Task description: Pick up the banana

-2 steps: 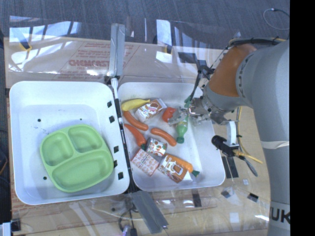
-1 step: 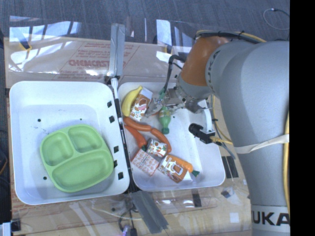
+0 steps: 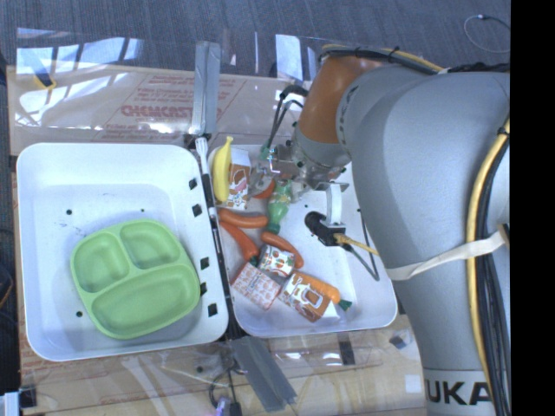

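The yellow banana [image 3: 223,169] lies along the far left wall of the right bin [image 3: 368,306], close to the divider between the bins. My gripper [image 3: 279,173] is down inside the right bin, just right of the banana, over a small carton and a green item. The wrist and the clutter hide its tips. The banana lies apart from it, untouched.
A green divided plate [image 3: 134,277] rests in the left bin [image 3: 43,232]. The right bin holds carrots [image 3: 243,219], several small printed cartons [image 3: 257,286], and a green item [image 3: 279,208]. The arm's bulk covers the bin's right side.
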Action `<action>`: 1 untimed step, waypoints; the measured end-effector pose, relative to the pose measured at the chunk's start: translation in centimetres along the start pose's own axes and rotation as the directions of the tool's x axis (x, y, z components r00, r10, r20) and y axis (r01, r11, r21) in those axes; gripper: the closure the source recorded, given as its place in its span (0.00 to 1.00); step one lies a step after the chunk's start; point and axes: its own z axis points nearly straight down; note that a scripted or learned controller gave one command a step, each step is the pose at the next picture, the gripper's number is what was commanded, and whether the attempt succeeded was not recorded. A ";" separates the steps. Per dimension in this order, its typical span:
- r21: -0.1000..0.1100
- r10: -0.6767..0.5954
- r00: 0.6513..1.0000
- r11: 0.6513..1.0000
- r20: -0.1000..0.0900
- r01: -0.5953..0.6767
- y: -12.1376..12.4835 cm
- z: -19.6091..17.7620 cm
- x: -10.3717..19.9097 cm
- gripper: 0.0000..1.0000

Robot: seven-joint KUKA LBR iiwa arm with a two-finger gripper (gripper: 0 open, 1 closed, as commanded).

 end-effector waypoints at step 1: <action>-0.013 0.169 0.985 0.985 -0.018 -0.169 0.4 0.0 1.5 0.00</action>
